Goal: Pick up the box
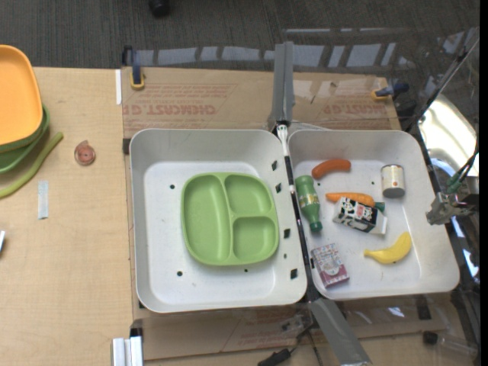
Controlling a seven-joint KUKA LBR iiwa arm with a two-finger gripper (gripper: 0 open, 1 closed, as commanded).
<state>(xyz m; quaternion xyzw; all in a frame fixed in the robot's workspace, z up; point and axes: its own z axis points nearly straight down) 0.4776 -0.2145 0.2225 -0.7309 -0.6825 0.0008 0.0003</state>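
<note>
In the right bin [415, 274], the pink box [330, 265] is lying flat by the front-left corner (tight against the wall). The gripper [446, 207] is hanging at the right rim, open or closed I cannot tell. It is probably needing a straight-down approach.

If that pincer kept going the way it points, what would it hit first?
The pincer seems aimed downward, so it would likely hit the right bin at its edge, near the banana; depth is unclear.
</note>
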